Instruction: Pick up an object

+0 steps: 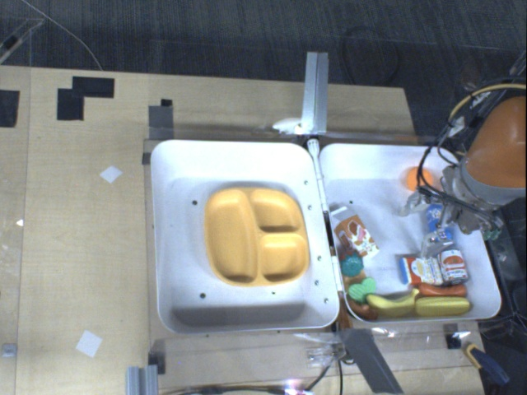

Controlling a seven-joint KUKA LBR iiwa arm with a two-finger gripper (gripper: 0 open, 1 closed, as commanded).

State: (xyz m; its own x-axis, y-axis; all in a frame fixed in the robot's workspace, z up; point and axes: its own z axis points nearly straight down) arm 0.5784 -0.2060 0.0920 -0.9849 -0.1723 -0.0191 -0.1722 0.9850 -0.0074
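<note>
The right bin holds several small objects along its near side. A brown and white snack packet lies by the left wall, with a teal ball and a green piece below it. A yellow banana and a yellow oblong piece rest at the front edge. A red and white can and a white carton sit just behind them. An orange object lies farther back. My gripper hangs over the right side of this bin, just above the can and carton, with a small blue and white thing at its tip.
The left bin contains a yellow divided tray. A metal post stands behind the seam between the bins. Cables loop around the arm's orange band at the right. Bare wooden bench stretches to the left.
</note>
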